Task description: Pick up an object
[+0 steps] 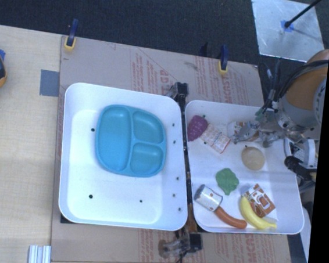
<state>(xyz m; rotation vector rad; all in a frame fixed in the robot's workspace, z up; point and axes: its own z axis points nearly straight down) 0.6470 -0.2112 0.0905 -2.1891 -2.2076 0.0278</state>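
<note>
Grey arm (300, 107) from the right, claw (251, 131) low.

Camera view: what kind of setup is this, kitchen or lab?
Likely a robot grasping lab bench: two white bins on clamped cardboard, toy food such as a banana, and a blue divided plate.

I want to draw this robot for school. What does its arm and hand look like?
The arm is rounded and grey, with a broad orange band above the wrist. Dark cables loop along it. The hand is a small cluster of grey metal and dark parts, with a tiny green spot on top. It is too small and blurry to make out more detail.
</note>
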